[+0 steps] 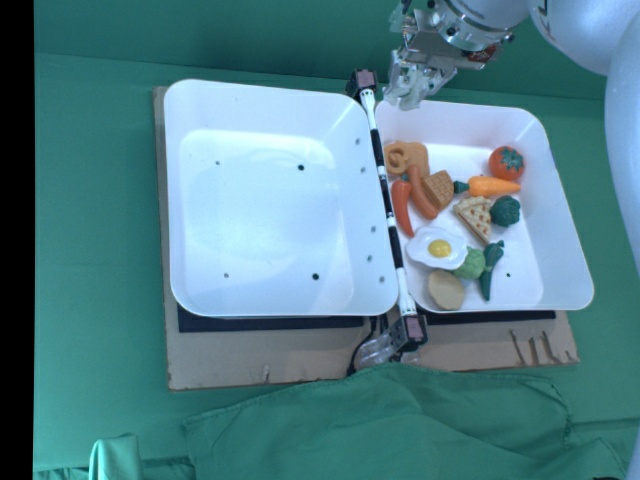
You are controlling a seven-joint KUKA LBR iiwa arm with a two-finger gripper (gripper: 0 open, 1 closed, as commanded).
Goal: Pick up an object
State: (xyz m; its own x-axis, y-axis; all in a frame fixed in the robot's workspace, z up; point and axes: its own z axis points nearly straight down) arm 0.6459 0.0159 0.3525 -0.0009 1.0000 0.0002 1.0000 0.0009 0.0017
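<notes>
Two white bins sit side by side on a cardboard sheet [300, 368] w/ green cloth [400, 428] bunched at the near edge, 6 o'clock. Left bin [200, 268] has a bare floor, lots of open room. Right bin [560, 268] holds all the toy food, packed toward its left half; the strip along its right wall at 3 o'clock is free.

Near to far in the right bin: potato [446, 290] close to the near rim, broccoli-ish greens [482, 263] beside it, fried egg [437, 247] just above. Then a waffle wedge [475, 216], broccoli [506, 210], sausage [402, 208] hugging the divider [385, 183] btwn bins. Further: toast [437, 188], carrot [490, 185], pretzel [405, 156], tomato [507, 162] nearest the far side.

Gripper [412, 90] hangs at 12 o'clock over the far rim of the right bin, near the divider's far end, apart from the food. Nothing btwn fingers; fingers look close together, narrow gap.
</notes>
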